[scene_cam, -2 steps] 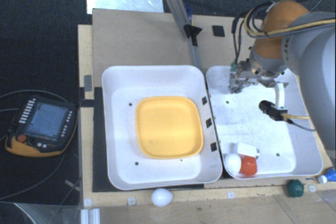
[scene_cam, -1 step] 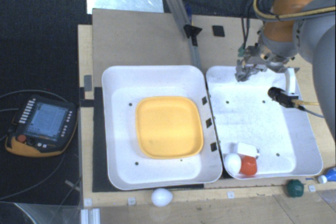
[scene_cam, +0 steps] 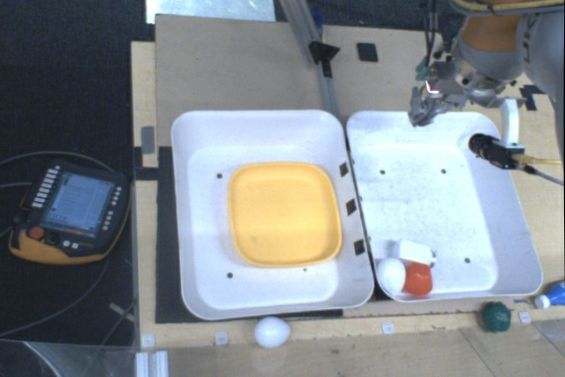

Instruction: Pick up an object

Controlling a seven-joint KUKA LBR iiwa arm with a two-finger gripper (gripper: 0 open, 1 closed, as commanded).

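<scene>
The gripper [scene_cam: 425, 114] hangs over the far edge of the right bin [scene_cam: 508, 225]; whether it is open cannot be told. The objects, an orange ball [scene_cam: 418, 279] touching a white ball [scene_cam: 391, 273], lie well apart from it in the near left corner.

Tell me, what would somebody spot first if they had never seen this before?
Probably the big yellow plate lying flat in the middle of the left bin. Next, the little cluster in the right bin's near-left corner: a white egg touching an orange ball. The robot's hand sits over that bin's far edge, away from them.
</scene>
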